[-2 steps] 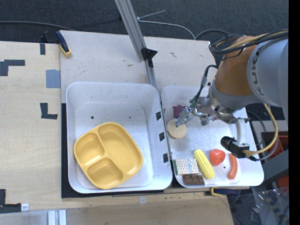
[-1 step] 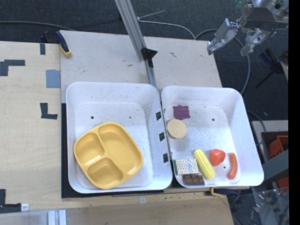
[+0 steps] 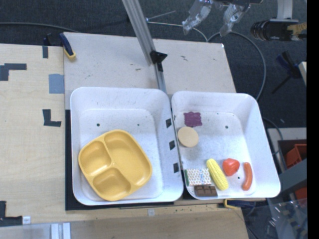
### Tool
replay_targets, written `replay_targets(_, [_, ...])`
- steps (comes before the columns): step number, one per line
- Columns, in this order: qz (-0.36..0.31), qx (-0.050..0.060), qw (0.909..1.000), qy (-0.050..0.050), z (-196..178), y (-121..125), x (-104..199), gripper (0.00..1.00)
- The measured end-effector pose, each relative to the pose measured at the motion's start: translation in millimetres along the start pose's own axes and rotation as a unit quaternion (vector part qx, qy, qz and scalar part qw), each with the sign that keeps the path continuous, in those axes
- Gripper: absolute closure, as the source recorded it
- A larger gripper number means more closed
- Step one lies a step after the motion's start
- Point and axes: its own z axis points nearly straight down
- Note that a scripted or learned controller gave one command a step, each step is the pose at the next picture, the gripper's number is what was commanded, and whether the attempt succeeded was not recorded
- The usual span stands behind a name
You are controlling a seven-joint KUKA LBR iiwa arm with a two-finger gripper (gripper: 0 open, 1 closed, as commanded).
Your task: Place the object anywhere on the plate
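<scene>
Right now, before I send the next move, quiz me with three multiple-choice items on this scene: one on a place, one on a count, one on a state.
1. Where does the yellow plastic plate with three compartments lie?
A. left white bin
B. right white bin
C. on the bare bench

2. How many things lie in the right white bin?
A. three
B. five
C. seven

3. How does the two-finger gripper stand?
A. shut on the yellow toy corn cob
B. open, above the bench beyond the bins
C. resting on the plate

Answers:
1. A: the plate sits in the left white bin.
2. C: purple patch, tan round disc, corn cob, red tomato-like piece, orange-red sausage, pale checked block, brown block.
3. B: its fingers are spread with nothing between them, up beyond the bins.
</scene>
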Motion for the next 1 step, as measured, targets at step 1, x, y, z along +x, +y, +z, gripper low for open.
replay_targets(1, [0.002,0.005,1.0,-0.001,141.7,-21.3,61.4,0.0])
